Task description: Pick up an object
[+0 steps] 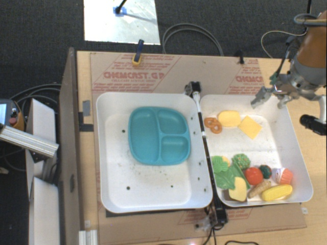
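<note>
My gripper point(270, 99) hangs open above the far right corner of the right bin point(299, 152), with nothing between its fingers. Toy food lies in that bin. Near its far edge are a pretzel point(213, 125), a pale yellow bun-like piece point(229, 118) and a yellow cheese wedge point(250, 127). Along the near edge lie green leafy pieces point(223, 168), broccoli point(241, 161), a red tomato point(253, 175), an orange piece point(285, 176) and a yellow piece point(276, 192). The gripper is above and to the right of the cheese wedge, apart from it.
The left bin point(112, 162) holds a teal divided plate point(159, 136). A black-and-white divider bar point(203, 137) runs between the bins. Cables loop behind the bench, and a metal rail point(28, 141) sticks out at the left.
</note>
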Controlling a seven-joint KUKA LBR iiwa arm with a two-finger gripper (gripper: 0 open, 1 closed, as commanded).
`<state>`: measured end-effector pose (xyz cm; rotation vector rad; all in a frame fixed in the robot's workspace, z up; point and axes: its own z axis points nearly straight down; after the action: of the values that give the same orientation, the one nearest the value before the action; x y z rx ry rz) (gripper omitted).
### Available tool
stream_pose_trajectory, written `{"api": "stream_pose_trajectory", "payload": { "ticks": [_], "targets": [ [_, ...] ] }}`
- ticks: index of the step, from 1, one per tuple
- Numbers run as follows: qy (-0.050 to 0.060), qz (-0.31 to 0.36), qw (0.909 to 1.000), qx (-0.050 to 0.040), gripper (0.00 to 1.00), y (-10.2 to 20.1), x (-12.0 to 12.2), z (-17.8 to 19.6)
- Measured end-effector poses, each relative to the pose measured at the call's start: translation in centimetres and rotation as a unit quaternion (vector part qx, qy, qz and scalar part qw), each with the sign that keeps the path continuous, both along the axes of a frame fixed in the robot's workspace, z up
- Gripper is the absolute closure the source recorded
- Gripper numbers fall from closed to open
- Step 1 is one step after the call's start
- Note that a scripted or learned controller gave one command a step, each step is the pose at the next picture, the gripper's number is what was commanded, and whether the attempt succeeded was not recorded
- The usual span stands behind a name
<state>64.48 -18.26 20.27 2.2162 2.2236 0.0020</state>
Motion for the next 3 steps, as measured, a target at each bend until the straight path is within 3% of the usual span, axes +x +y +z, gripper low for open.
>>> {"api": "stream_pose_trajectory", "payload": {
  "ticks": [2,3],
  "targets": [
    [0.003,-0.001,1.0,0.0006,0.0,-1.0,-0.9,-12.2],
    [0.0,0.005,1.0,0.0027,0.0,8.8,0.0,-11.8]
  ]
}}
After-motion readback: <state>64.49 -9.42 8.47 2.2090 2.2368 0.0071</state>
